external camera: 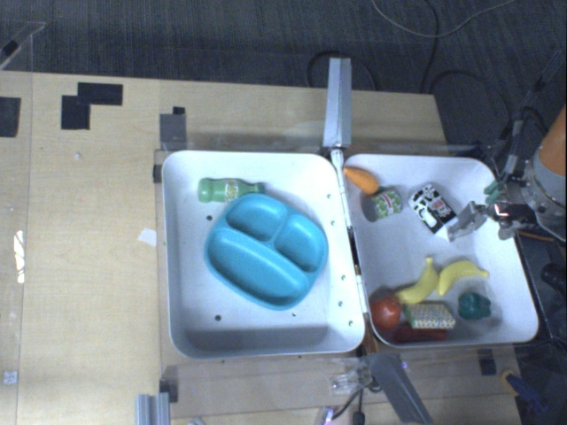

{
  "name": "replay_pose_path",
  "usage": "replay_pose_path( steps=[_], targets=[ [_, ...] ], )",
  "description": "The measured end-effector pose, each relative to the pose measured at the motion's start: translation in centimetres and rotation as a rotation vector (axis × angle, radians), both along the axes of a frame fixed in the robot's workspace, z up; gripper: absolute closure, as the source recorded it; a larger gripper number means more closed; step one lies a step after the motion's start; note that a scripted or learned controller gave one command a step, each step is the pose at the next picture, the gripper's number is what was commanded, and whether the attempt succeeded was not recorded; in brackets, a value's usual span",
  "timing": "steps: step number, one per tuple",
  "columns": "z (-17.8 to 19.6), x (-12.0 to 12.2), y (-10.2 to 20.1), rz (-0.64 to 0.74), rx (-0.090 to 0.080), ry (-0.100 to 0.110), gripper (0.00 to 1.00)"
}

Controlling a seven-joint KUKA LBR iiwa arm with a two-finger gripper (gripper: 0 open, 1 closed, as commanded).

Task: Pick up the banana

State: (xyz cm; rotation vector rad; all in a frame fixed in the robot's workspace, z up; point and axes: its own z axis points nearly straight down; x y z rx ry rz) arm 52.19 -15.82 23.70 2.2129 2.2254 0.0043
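The yellow banana [442,277] lies in the lower part of the right bin [505,264], curved, with one end pointing right. It touches a red fruit [385,311] and a small colourful box [431,315] below it. My gripper [485,226] hovers over the right bin's right side, above and to the right of the banana and apart from it. It is open with nothing between its fingers [464,223].
A teal toy [474,305] sits right of the box. At the top of the right bin are an orange carrot [361,179], a green can [385,204] and a black-and-white object [432,207]. The left bin [182,264] holds a blue divided plate [266,248] and a green bottle [226,189].
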Motion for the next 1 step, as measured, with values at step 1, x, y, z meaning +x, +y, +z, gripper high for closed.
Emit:
replay_pose_path(
  steps=[1],
  targets=[
    [-7.98,-1.08,2.98,0.002,0.0,0.001,0.0]
  ],
)
